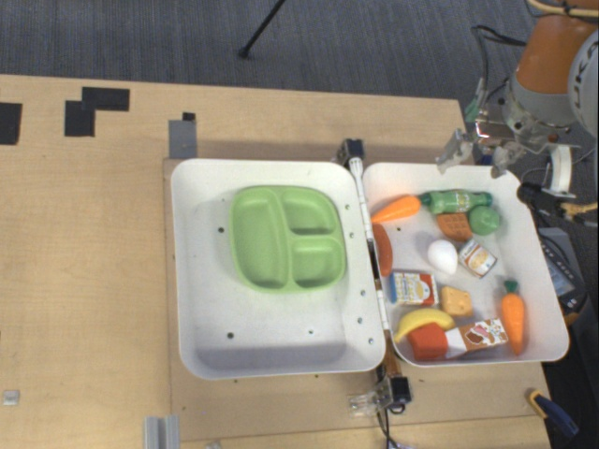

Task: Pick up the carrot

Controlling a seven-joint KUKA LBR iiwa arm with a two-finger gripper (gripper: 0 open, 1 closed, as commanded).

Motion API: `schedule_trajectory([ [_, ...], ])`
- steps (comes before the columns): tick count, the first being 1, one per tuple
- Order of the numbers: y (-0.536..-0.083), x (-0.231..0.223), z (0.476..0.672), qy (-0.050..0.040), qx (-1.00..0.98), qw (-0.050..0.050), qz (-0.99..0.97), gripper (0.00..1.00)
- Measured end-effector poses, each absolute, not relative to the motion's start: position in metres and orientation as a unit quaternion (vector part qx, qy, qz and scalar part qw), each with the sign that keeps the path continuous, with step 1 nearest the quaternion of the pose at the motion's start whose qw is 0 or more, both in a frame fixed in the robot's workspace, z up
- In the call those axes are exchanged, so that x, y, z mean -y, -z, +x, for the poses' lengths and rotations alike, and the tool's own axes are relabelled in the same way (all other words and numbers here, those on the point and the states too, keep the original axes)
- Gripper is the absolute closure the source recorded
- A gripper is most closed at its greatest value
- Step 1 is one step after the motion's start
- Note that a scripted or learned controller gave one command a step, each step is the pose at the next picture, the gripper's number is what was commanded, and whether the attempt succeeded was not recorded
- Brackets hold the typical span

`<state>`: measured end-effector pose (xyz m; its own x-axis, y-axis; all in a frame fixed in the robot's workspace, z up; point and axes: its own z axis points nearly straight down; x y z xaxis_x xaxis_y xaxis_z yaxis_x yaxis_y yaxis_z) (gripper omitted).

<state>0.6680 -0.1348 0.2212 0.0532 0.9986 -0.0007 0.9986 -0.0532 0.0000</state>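
Camera view, near to far: front edge of the tabletop (84, 344), then the two white bins. Right bin (552, 344) front row holds a red block (429, 343), a banana (421, 323), a small carton (484, 335) and one carrot (513, 314) at the front right, long axis running roughly front to back, green top toward the back. Mid bin: a cracker-like piece (457, 299), a blue-and-white packet (413, 288), an egg (442, 256), another small box (478, 259). Back row: green bottle (456, 199) lying on its side, a green round item (485, 219), and a second carrot (397, 209) at the back left corner, lying slanted with its tip toward the divider. Left bin (187, 279) holds a green divided plate (286, 238). Gripper (479, 152) hangs just past the right bin's back rim, above the bottle end; whether the jaws are apart or together I cannot tell at this size, nothing is visible between them. Arm comes in from the right, orange band above the wrist, wrist pointing down. Key relation: back-left carrot lies left of the jaws and slightly nearer the camera, and is the closer target; front carrot is well apart, across the full bin. My read: approach not yet started, and the wrist needs rotating to close across the slanted carrot's short axis.
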Motion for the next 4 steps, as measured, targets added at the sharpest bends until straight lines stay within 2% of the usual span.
schedule_trajectory([
  [1,-0.09,0.114,0.584,0.0005,-0.696,-0.001,0.718,0.0],
  [2,-0.084,0.084,0.648,-0.0016,-0.659,0.002,0.752,0.0],
  [3,-0.092,0.083,0.649,-0.0007,-0.662,0.001,0.75,1.0],
  [4,-0.201,0.144,0.622,0.0011,-0.595,0.0,0.804,1.0],
])
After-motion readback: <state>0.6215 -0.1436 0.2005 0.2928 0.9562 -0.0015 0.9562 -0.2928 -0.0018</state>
